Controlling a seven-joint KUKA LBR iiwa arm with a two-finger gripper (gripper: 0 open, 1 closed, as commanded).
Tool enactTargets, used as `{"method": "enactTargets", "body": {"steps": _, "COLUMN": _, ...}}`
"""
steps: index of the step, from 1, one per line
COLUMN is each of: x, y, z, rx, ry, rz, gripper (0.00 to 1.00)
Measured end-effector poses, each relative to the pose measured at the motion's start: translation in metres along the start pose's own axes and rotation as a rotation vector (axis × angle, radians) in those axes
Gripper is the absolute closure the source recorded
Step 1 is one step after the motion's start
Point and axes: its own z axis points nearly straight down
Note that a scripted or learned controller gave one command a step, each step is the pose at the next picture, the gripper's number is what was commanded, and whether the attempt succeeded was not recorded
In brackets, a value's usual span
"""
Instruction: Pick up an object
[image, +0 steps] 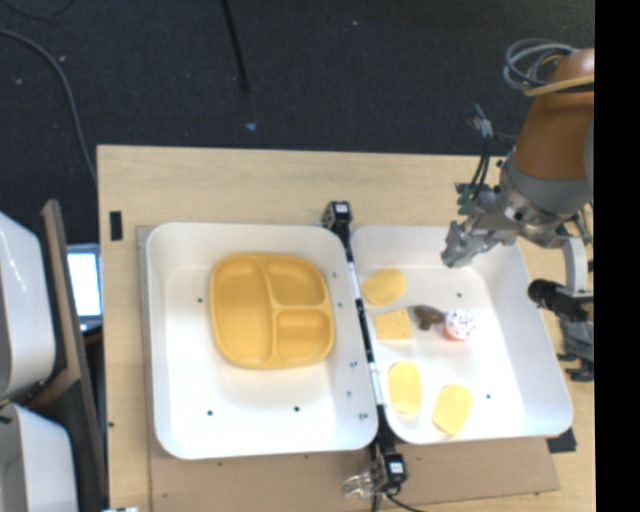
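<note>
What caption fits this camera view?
Gripper above right bin of yellow pieces; yellow tray in left bin.

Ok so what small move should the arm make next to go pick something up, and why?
Probably shift the pincer toward the bench's front and lower it over the small white and pink ball. The pincer sits above the right white bin near its back wall with nothing between its fingers, and that ball lies closest, apart from the yellow pieces.

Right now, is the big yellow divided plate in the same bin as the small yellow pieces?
No, the yellow plate lies alone in the left bin, while the small yellow pieces lie in the right bin.
</note>
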Motion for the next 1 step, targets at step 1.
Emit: {"method": "enactTargets", "body": {"steps": 1, "x": 0.051, "y": -0.0091, "z": 0.0135, "rx": 0.0, "ry": 0.0, "rz": 0.0, "gripper": 1.0}}
